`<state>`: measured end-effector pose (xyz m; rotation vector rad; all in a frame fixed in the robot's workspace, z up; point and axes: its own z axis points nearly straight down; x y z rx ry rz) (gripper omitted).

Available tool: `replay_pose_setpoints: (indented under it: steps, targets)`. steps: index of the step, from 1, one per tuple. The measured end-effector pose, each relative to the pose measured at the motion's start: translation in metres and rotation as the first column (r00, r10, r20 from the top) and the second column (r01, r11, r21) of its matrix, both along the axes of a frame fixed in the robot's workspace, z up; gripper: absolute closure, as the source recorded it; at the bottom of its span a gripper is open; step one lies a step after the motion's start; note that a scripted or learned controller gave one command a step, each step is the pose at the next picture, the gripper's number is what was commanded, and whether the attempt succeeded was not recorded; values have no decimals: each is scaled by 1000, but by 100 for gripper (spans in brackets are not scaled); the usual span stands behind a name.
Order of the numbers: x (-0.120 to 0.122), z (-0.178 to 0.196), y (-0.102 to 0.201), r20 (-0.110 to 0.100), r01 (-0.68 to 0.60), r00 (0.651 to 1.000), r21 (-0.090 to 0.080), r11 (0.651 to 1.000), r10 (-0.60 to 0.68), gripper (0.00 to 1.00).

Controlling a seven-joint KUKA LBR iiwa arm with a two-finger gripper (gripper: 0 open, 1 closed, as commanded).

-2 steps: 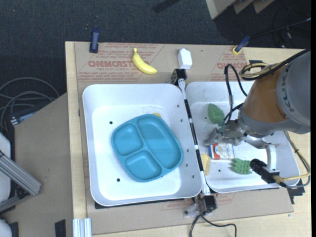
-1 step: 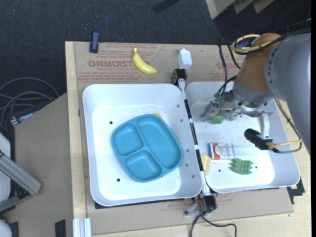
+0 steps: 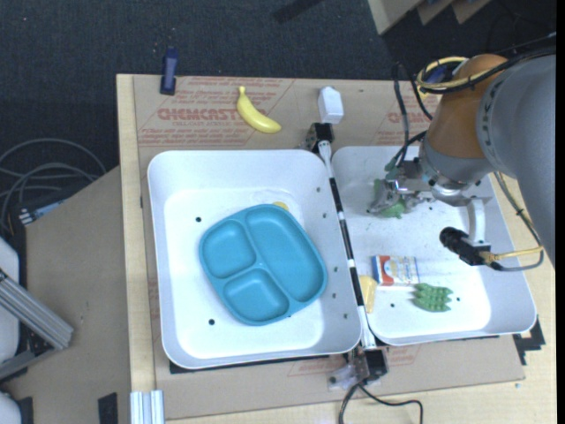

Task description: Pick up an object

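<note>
The bench [image 3: 221, 117] bears two white bins [image 3: 168, 237] and a banana [image 3: 256, 115].

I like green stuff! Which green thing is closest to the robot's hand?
The green object at the right bin's far end, right under the gripper. The other green toy lies near the bin's front edge.

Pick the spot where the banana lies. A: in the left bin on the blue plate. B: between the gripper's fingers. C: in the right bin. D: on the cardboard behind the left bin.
D: the banana lies on the cardboard behind the left bin, outside both bins.
</note>
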<state>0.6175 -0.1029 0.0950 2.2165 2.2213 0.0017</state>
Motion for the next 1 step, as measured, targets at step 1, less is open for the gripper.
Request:
replay_pose_setpoints:
  steps: [1]
  targets:
    - [-6,91,88,-1,0,1000,3,1000,0,100]
